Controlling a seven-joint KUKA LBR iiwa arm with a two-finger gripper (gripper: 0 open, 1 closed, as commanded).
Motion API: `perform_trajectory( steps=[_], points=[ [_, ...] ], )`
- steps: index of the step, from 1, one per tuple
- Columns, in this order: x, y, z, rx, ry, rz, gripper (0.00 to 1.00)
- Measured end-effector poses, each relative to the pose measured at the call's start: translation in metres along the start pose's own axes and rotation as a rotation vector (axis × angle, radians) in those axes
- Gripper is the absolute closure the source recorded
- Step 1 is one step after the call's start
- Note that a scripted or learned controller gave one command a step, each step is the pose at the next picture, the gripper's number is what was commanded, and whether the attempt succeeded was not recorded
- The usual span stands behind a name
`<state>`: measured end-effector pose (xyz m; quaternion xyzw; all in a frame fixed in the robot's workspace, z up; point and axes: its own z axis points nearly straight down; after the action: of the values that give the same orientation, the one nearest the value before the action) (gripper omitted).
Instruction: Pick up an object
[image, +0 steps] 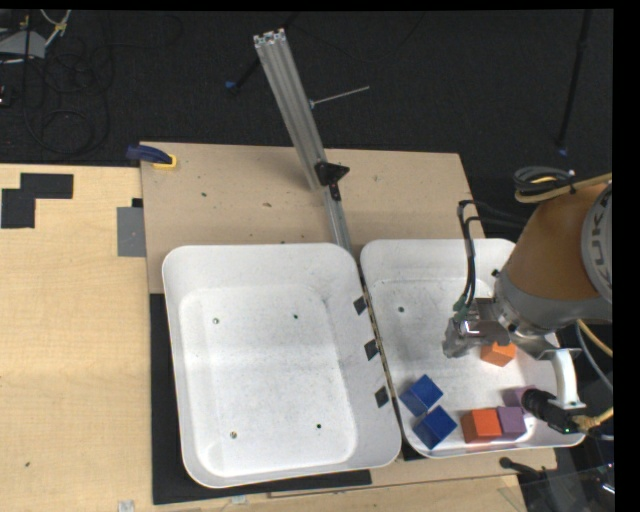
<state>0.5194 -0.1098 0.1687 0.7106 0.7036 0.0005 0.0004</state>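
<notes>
Approach stage, judging by the camera view: reaching into the right bin (400, 262) with the gripper (463, 336) hanging low over that bin's floor, about midway along its length and toward its right side. Not managing to tell whether open or closed, the wrist and a cable getting in the way. Not seeing anything held.

Noting a small orange block (497, 352) just beside the gripper, on its right and slightly nearer the bin's front edge, partly tucked under the arm's grey housing. Not being able to say whether touching the gripper or merely lying close by.

Noting four more candidates crowding the right bin's front rim: a blue block (422, 391) and a second blue block (436, 429) close together, then a larger orange block (485, 424) touching a purple block (512, 420) toward the front right corner. Seeing the left bin (180, 270) lying alongside the right bin's left wall.

Judging the pick as not yet made. Expecting the next move to call for centring over one block, most likely the small orange one, then dropping squarely and closing. Risking a nudge instead of a grasp, given the offset to the side.
</notes>
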Motion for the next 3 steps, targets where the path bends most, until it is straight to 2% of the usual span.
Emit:
perform_trajectory(
  steps=[1, 2, 3],
  points=[
    [0.003, 0.005, -0.062, -0.003, -0.001, -0.011, 1.0],
    [0.002, 0.005, -0.067, 0.003, 0.0, -0.011, 1.0],
    [0.06, 0.023, -0.058, 0.004, 0.002, -0.014, 1.0]
  ],
)
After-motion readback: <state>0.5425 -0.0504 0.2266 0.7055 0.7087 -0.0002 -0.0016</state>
